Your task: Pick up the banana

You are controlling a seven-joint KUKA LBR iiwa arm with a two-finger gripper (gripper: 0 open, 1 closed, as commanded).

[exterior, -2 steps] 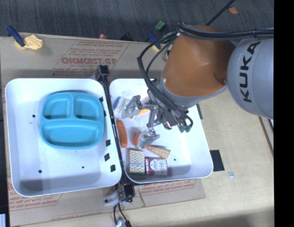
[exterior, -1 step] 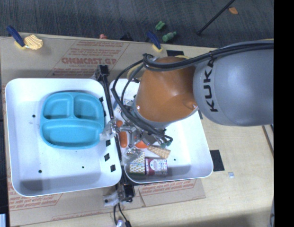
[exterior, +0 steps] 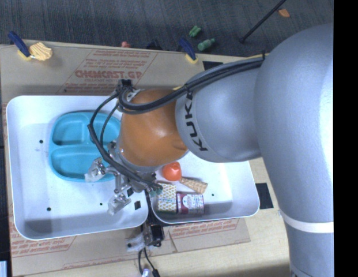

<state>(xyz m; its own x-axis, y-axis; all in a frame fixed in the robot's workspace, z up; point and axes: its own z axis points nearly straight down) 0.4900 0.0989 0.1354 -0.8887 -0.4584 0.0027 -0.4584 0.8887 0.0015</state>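
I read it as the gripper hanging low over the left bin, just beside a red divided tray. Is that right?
Not quite: the divided tray is blue, not red. The camera view shows it lying in the left bin, with the gripper low over that bin, just beside the tray's near edge.

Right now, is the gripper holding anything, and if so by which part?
Nothing shows between the fingers of the gripper, which hangs over the left bin beside the blue tray. I see no hold.
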